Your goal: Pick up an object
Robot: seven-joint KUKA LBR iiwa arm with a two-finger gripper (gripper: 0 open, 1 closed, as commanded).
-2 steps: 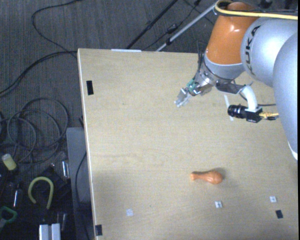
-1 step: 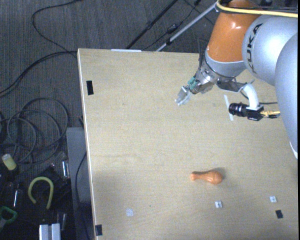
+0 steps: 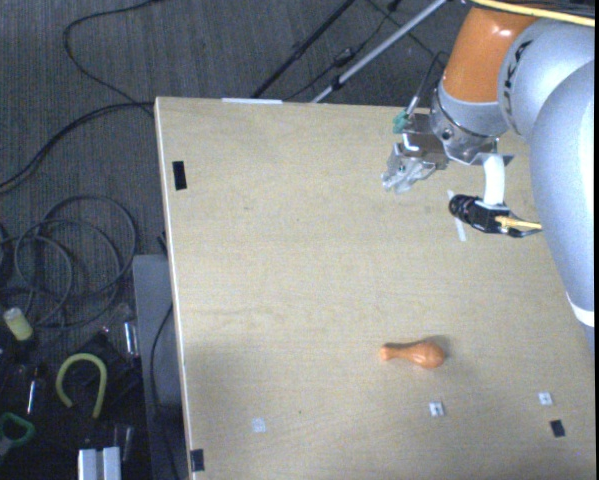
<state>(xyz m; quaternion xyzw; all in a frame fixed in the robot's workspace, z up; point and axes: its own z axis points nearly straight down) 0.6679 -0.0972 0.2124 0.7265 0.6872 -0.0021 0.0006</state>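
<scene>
Pale wooden bench (image 3: 279,268), small orange object (image 3: 414,353) — bulbous, narrow-necked, lying flat

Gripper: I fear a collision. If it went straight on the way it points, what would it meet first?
Likely the bare wooden bench top: the gripper points down at it, with nothing beneath. The orange pear-shaped object lies apart, nearer the camera, though depth is unclear.

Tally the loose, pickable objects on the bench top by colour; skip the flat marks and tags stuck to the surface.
Orange: 1, the bulb-shaped object
Total: 1
</scene>
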